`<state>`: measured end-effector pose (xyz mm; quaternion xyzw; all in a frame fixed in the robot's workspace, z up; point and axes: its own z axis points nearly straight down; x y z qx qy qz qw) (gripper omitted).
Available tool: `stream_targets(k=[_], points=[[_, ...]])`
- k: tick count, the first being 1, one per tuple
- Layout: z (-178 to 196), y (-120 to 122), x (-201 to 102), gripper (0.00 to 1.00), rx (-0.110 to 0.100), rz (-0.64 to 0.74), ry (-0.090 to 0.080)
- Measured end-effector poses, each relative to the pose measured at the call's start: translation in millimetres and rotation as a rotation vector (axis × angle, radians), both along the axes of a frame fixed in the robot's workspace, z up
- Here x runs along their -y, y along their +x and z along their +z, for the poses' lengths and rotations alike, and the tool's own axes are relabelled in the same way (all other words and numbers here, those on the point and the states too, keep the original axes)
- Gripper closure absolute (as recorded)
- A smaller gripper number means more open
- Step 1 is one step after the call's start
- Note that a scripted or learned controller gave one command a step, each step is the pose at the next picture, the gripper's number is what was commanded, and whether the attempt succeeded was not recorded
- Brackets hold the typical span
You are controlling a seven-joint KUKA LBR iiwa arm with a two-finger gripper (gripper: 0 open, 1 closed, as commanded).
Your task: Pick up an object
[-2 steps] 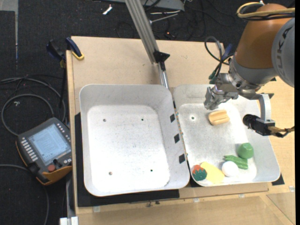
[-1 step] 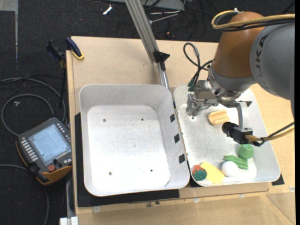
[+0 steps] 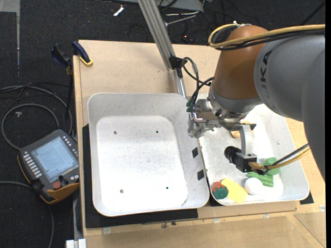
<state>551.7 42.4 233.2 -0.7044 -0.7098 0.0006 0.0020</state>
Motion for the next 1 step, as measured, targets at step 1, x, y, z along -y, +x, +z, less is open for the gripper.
stream_targets(k=[1], points=[[9.8,-14.4,-53.1,1.00,0.003,0.001,0.000]])
